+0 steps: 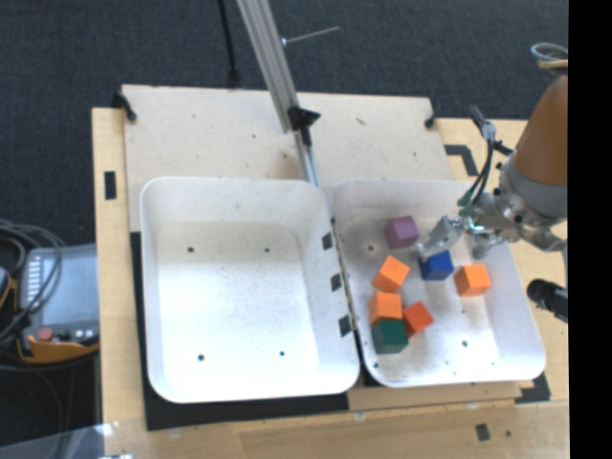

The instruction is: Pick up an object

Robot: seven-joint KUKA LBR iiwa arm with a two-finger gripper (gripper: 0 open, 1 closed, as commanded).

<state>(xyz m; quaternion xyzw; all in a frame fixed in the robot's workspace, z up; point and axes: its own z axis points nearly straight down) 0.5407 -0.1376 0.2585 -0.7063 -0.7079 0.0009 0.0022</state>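
Two shallow white bins sit side by side on a pale wooden bench [277, 132]. The left bin [239, 285] takes up the middle and left of the frame, and the right bin [497, 342] lies just beside it, their rims touching along the centre. All the blocks are in the right bin. A purple block [402, 229] lies toward the bin's upper middle. Below it and slightly left is an orange block [391, 273], and under that a second orange block [386, 305] rests against a dark green block [389, 336] near the bin's lower left corner. A small red block [418, 317] lies just right of those two. A third orange block [472, 279] sits apart toward the right side of the bin. A blue block [436, 265] lies near the bin's centre, between the purple block and the right-hand orange one. The grey arm with its orange band [545, 142] reaches in from the right edge of the frame, and its gripper [448, 237] hangs low over the right bin, right above the blue block and just beside the purple one. Its metal fingers are spread apart and nothing lies between them; whether they touch the blue block I cannot tell. A slanted metal pole [273, 65] runs from the top of the frame down to the bins' meeting point.
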